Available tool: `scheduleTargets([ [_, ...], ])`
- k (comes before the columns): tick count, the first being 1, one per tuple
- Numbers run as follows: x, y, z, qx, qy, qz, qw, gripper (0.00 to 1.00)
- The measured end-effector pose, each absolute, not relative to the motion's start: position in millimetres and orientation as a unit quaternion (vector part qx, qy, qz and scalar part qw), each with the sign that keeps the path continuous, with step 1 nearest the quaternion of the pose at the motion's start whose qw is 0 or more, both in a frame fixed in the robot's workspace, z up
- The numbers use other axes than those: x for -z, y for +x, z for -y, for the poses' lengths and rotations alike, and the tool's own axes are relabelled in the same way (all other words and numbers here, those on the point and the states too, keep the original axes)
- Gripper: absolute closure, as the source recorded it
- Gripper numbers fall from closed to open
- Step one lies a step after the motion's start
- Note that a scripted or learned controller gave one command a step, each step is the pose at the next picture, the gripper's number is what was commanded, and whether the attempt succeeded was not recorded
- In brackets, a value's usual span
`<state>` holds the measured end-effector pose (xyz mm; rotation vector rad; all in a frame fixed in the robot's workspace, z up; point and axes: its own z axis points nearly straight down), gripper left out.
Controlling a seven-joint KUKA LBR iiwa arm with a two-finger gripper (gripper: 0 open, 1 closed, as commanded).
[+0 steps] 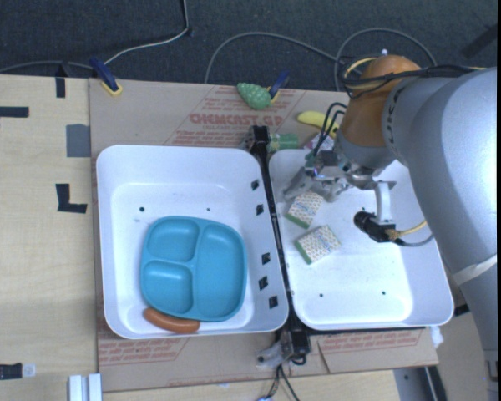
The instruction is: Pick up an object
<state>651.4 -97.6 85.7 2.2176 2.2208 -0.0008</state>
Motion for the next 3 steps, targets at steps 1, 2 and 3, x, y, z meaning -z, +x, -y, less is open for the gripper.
scheduleTargets([
  [1,-85.5,656.6,94.6,-0.0002,0.707,-0.707,0.001,0.0],
  [2,-85.1,668.9,98.5,-0.0006,0.706,-0.708,0.001,0.0],
  [3,-85.7,652.8,96.8,0.0002,0.707,-0.707,0.001,0.0],
])
